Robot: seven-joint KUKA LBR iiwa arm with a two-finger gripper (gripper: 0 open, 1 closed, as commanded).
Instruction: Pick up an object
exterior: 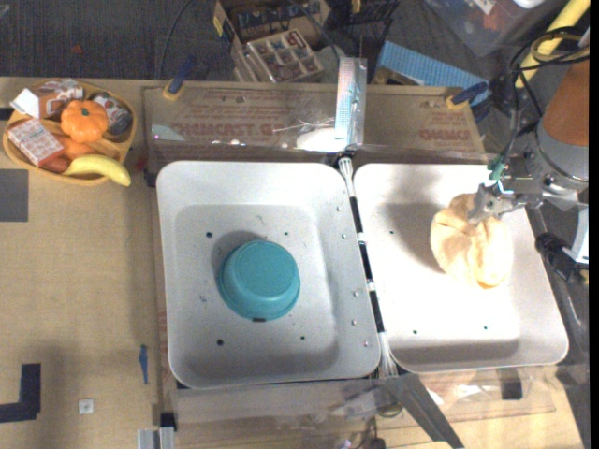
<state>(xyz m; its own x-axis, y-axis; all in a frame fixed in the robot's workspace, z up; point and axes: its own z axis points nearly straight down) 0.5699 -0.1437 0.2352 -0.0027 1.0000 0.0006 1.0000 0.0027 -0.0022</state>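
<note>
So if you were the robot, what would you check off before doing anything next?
1. Target in sight: the pale cloth-like bundle lies in the right bin. Ok.
2. Tool over the target: it sits at the bundle's upper edge, not its middle. Not ok.
3. Bundle actually gripped: cannot tell.
4. Clearance from the bin wall: the bundle lies close to the right side. Cannot tell.
5. Other object out of the way: the teal bowl rests upside down in the left bin. Ok.
</note>
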